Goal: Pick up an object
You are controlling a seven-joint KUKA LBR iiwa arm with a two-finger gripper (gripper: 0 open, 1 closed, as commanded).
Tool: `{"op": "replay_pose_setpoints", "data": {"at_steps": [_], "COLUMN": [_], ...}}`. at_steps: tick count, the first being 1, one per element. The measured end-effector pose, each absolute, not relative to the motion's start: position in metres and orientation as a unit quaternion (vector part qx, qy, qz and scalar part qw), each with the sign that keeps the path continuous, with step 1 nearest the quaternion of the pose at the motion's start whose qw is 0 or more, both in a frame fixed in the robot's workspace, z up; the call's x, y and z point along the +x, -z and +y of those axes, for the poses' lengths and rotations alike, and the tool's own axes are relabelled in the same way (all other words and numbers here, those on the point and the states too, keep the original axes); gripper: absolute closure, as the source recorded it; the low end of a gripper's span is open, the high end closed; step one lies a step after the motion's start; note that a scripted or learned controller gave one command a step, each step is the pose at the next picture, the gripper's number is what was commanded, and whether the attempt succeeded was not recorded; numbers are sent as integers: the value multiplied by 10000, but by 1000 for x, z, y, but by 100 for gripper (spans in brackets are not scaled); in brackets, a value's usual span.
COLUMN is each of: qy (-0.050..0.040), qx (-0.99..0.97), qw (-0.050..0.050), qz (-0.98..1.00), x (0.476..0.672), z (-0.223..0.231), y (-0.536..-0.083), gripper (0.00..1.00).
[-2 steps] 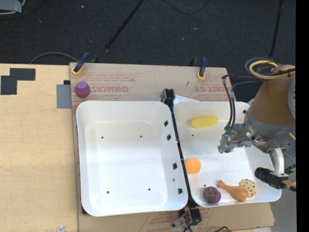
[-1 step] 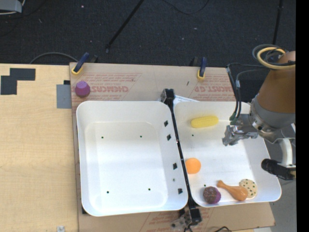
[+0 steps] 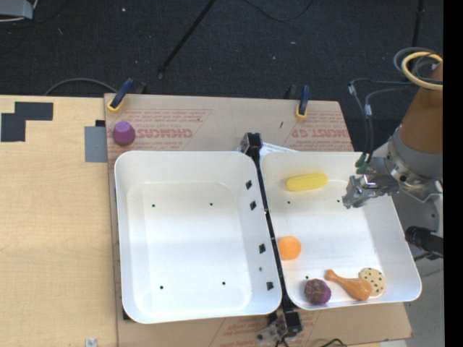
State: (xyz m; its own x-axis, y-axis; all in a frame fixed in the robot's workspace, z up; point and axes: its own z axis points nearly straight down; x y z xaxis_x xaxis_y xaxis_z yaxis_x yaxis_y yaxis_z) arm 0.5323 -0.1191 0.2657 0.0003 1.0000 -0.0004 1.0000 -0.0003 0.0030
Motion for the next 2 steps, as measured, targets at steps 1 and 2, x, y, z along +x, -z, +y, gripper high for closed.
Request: {"op": "replay_pose_setpoints", "data": {"at_steps": [1, 2], "qy": [1, 2], "qx": [7056, 7056], "qw": [-9, -8], "qz": [7086, 7087], "x": [525, 512], "z": [-58, -1], "y": [-259, -254], "gripper": [100, 100]}}
